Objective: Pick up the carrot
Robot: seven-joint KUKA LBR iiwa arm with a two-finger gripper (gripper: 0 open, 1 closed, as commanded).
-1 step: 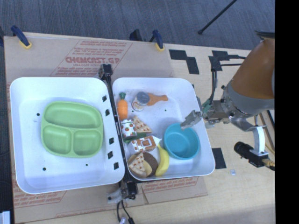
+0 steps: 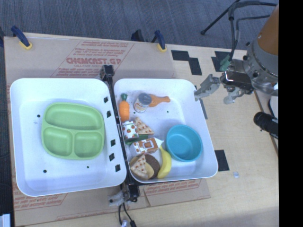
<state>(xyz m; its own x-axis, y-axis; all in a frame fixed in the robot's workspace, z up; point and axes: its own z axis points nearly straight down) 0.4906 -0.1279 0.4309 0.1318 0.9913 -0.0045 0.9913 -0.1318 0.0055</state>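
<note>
The carrot (image 2: pixel 124 110) is small and orange with a green top. It lies in the right bin (image 2: pixel 187 90), close against that bin's left wall near the far end. My gripper (image 2: pixel 218 93) hangs over the bench just outside the right bin's far right corner, well to the right of the carrot. Its fingers (image 2: pixel 204 88) stand open with nothing between them.
Also in the right bin are a blue bowl (image 2: pixel 183 142), a banana (image 2: pixel 164 163), toy pizza slices (image 2: pixel 141 127), a brown cookie (image 2: pixel 144 167) and an orange spoon-like toy (image 2: pixel 158 99). A green divided plate (image 2: pixel 73 129) lies in the left bin (image 2: pixel 23 141).
</note>
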